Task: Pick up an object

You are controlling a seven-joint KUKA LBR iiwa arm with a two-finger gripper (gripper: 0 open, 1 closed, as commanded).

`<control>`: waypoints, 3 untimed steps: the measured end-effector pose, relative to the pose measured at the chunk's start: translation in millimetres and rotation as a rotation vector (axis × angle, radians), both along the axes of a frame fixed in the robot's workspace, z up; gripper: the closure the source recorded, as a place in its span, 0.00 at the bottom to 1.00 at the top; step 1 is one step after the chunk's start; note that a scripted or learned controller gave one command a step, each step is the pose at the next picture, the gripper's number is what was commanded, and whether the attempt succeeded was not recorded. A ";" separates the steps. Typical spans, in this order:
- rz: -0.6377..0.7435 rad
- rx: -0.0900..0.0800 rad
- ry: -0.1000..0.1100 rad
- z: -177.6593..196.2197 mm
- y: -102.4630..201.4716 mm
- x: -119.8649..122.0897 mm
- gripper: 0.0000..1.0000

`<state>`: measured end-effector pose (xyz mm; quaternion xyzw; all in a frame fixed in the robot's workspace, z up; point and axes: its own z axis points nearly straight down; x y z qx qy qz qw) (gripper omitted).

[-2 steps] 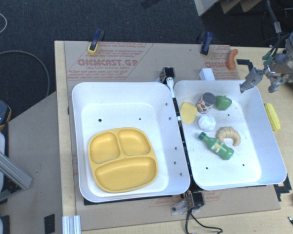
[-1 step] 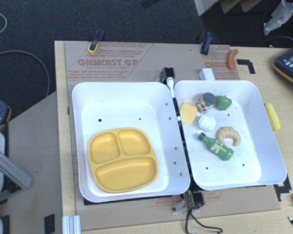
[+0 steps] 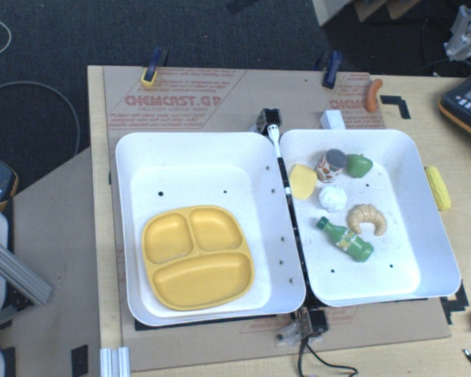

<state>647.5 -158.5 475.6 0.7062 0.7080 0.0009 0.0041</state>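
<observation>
Nearest the camera, a cable is trailing off the tabletop and getting cut off by the lower edge. I cannot tell whether my claw is released or clenched. In the left bin, a yellow divided plate is lying toward the near wall, leaving open floor beyond it. In the right bin, the near half is lying open. The things to pick are crowding its far-left part: a green bottle is lying on its side, just beside a croissant. Beyond them a white ball is sitting near a yellow piece that is leaning against the bin's left wall. Farthest, a small grey-topped thing, possibly a can, is touching a green pepper. Two blue clamps are gripping the far edge.
</observation>
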 end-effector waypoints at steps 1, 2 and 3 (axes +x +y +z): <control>0.003 0.007 0.016 -96.2 44.4 19.4 1.00; 0.000 0.007 0.018 -160.9 84.7 -42.9 1.00; 0.001 0.007 0.017 -244.6 135.4 -82.4 1.00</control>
